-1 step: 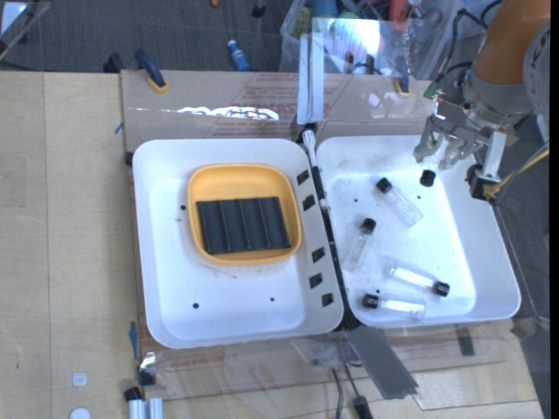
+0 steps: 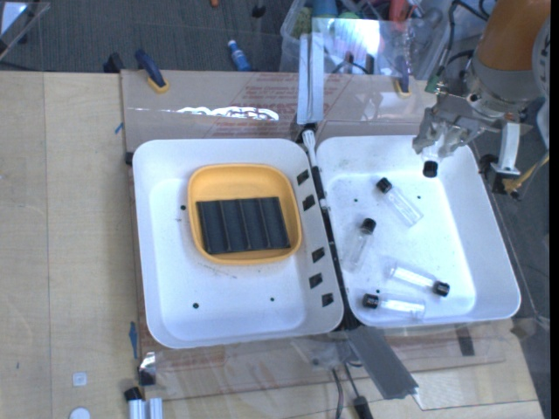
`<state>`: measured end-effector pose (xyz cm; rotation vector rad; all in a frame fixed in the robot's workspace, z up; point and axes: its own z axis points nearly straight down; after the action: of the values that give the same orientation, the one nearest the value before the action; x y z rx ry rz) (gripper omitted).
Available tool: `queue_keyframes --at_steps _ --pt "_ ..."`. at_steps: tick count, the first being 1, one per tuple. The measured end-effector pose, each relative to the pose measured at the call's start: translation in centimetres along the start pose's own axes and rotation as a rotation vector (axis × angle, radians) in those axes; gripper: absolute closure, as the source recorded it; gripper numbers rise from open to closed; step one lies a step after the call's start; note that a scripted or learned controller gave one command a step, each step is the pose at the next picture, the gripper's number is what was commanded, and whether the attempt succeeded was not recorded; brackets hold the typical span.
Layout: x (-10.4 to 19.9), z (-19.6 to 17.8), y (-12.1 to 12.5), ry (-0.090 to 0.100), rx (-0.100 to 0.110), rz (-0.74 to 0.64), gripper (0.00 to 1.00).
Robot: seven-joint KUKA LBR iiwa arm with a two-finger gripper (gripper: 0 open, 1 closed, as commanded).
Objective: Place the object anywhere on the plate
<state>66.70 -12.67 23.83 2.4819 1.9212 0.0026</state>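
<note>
Gripper at the upper right of the frame, above the right bin; whether it is open or holds a vial cannot be told. Vials lie below it. Yellow plate waits at centre left. Step judged: picking; next, a secure grasp.

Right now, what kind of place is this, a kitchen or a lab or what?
Most likely a robotics lab test bench: a robot arm reaches over two white bins, small clear vials lie loose in one, and a yellow plate sits in the other.
</note>
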Motion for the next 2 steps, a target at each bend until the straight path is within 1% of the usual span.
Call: queue_keyframes --at_steps 1,2 --pt "-1.1 -3.9 0.3 0.0 -0.001 -0.243 1.0" --pt "-5.0 -13.5 1.4 -0.001 -0.002 -0.444 1.0"
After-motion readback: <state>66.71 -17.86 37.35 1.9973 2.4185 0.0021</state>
